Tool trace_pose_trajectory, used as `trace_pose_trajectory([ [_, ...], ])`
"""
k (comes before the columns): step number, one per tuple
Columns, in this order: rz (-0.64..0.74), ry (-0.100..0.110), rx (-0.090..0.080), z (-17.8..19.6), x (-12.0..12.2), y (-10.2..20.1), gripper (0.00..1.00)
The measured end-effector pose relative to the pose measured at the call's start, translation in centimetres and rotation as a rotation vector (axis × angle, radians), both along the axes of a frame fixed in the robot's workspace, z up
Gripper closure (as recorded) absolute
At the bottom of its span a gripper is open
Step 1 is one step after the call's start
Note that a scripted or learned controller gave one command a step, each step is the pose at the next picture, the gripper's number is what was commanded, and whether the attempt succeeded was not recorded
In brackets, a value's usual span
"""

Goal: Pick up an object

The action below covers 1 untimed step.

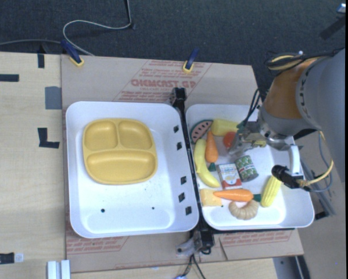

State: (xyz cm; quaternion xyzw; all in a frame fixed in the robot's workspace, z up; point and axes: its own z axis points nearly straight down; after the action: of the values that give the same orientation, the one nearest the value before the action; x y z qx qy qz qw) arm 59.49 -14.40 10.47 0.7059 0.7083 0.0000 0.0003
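Observation:
The right bin [296,214] holds several toy foods: a banana [201,166], a carrot [236,195], an ear of corn [269,190], a watermelon slice [200,128], a small red packet [229,175], a green can [246,168], a bagel [244,210] and a yellow piece [223,126]. My gripper [240,140] hangs low over the upper middle of this bin, right above an orange-red piece [229,139] and next to the green can. The wrist hides the fingertips. I see nothing lifted.
The left bin [81,208] carries a yellow divided plate [119,150]. A black divider [183,156] runs between the bins. The arm's grey body and orange band [287,92] cover the right bin's upper right corner. Cables trail along the right rim.

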Motion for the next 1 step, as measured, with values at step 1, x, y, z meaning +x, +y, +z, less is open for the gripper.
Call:
trace_pose_trajectory([
  [1, 0.000, -0.001, 0.000, 0.01, 0.02, 0.00, 0.00],
])
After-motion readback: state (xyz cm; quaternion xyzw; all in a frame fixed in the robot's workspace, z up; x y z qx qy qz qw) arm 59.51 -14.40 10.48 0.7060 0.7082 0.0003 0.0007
